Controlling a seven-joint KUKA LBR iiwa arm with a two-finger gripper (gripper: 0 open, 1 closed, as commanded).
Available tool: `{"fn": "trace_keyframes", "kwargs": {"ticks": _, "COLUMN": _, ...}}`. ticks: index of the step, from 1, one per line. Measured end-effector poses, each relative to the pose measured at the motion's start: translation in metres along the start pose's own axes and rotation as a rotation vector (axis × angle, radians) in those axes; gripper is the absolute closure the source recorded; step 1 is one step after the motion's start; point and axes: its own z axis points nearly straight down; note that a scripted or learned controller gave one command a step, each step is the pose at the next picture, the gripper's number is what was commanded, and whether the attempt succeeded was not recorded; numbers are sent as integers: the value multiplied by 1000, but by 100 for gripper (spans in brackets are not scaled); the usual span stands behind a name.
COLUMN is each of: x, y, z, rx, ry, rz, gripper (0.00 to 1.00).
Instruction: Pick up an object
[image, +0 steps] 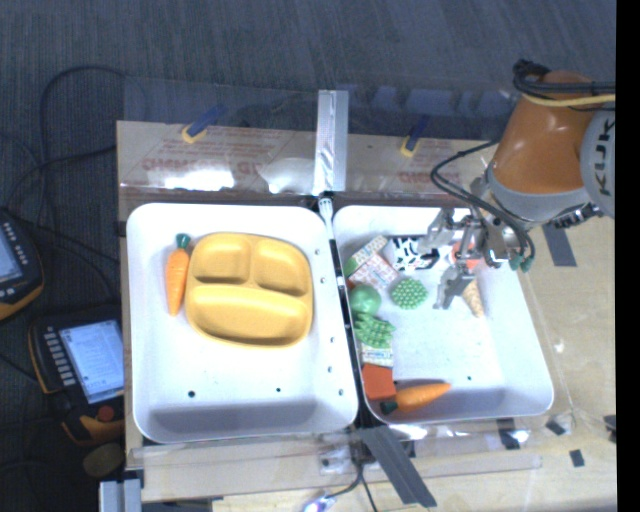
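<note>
My gripper (455, 282) hangs over the upper right part of the right bin (500, 370), its fingers spread open and pointing down with nothing between them. Just left of it lie a green knobbly ball (408, 293) and a black-and-white toy (410, 254). A pale cone-shaped piece (474, 298) lies right beside the fingertips. Further left sit a checked packet (371, 265), a green round toy (364, 300) and a pea pod (374, 328). An orange carrot (420, 395) and a red-orange block (376, 380) lie at the bin's front.
The left bin (160, 390) holds a yellow divided tray (248, 288) and a second carrot (177, 277) along its left side. A metal divider (337, 300) runs between the bins. Cables and a pendant lie on the floor to the left.
</note>
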Motion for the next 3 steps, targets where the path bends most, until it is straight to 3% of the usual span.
{"fn": "trace_keyframes", "kwargs": {"ticks": 1, "x": -56, "y": 5, "z": 99, "rx": 1, "ry": -2, "rz": 22, "gripper": 0}}
{"fn": "trace_keyframes", "kwargs": {"ticks": 2, "x": -31, "y": -70, "z": 104, "rx": 1, "ry": -9, "rz": -69, "gripper": 0}}
{"fn": "trace_keyframes", "kwargs": {"ticks": 3, "x": -45, "y": -87, "z": 105, "rx": -5, "ry": -8, "rz": -253, "gripper": 0}}
